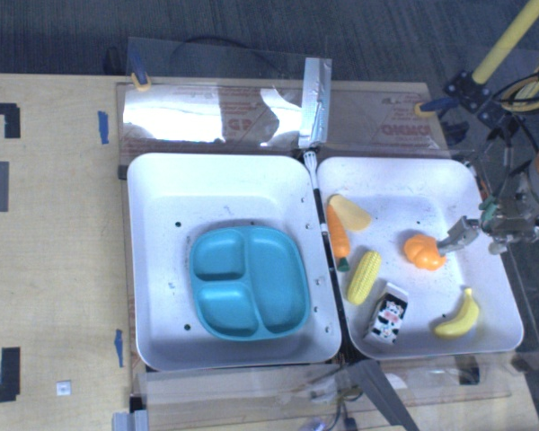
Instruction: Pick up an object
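orange toy [422, 251] just left of gripper [455, 234], grip state unclear

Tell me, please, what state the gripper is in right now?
Gripper: at the round orange toy fruit in the right shallow white bin; open, shut or holding cannot be told.

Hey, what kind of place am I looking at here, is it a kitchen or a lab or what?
Most likely a robotics lab bench, not a kitchen: two white bins fixed side by side, toy food like a banana and corn cob, and a gripper reaching in.
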